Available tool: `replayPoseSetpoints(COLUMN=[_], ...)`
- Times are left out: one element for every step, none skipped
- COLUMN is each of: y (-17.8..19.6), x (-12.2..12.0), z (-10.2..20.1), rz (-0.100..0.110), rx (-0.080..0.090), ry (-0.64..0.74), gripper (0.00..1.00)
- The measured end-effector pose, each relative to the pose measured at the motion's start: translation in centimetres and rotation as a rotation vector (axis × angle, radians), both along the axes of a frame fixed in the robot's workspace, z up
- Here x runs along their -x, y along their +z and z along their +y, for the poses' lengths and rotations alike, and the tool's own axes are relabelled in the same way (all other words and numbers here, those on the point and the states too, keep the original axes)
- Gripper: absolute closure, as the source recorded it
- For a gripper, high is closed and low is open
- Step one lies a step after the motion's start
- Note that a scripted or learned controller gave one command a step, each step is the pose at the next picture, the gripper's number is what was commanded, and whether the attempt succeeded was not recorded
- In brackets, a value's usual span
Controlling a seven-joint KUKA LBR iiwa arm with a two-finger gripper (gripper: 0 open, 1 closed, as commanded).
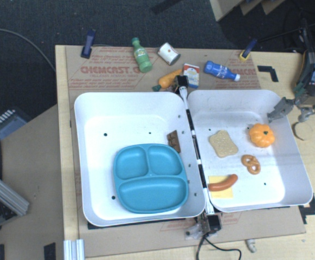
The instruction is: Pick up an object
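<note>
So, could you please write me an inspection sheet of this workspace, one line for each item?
Surface: cardboard-covered bench bearing a left bin and a right bin, both white and shallow, side by side.
Job's things: right bin holds an orange pumpkin, a pretzel, a cracker, a sausage on a yellow slice.
Left bin: blue divided plate, small brown piece.
Clutter: behind the bins, a green bottle, a blue bottle, a white can, a small carton.
Gripper: gripper at the right bin's far right corner; nothing seen between its fingers.
Cables: one below the bench front; one on the floor, upper left.
Surroundings: dark carpet.
</note>
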State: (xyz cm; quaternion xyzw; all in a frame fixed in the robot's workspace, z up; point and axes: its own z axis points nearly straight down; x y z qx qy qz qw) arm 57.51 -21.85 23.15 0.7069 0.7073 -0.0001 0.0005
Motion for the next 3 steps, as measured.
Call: replayPoseSetpoints(y=[-12.8, -14.8, -13.7], x=[-2.0, 0.0, 0.0], z=[-0.2, 1.8, 1.8], rz=[0.006, 0.003, 0.000], rx=[-0.007, -0.002, 0.000], ry=[0.002, 0.000, 0.000], gripper=[0.00, 0.00, 1.00])
